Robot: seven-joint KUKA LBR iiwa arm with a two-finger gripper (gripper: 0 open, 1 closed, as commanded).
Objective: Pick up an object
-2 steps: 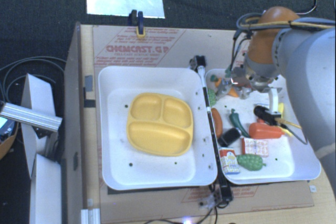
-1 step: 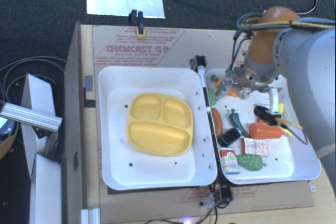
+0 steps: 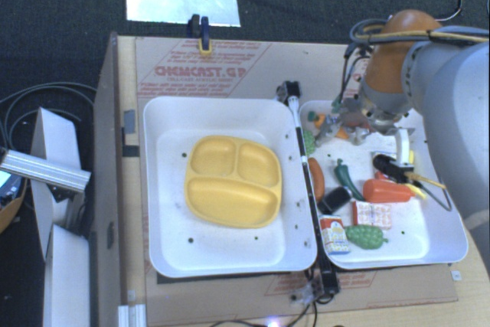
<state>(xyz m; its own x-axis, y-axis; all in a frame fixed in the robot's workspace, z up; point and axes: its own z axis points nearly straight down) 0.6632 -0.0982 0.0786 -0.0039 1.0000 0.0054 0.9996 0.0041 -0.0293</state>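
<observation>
From above, the gripper [image 3: 354, 126] hangs low over the right bin's [image 3: 440, 241] far end; whether its fingers are spread is impossible to tell. Candidate objects crowd beneath and nearer: a green pepper [image 3: 346, 178], orange carrot [image 3: 387, 191], black block [image 3: 335, 200]. The left bin [image 3: 164, 165] holds 1 yellow tray [image 3: 232, 181]. Cardboard covers the bench; dark carpet surrounds it.

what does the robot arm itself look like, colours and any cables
The arm is made of bulky, rounded light-grey segments, with a glossy orange band above the wrist. Thin dark cables loop beside the orange part. Its hand is a small grey metal assembly, too cluttered to make out in detail.
</observation>
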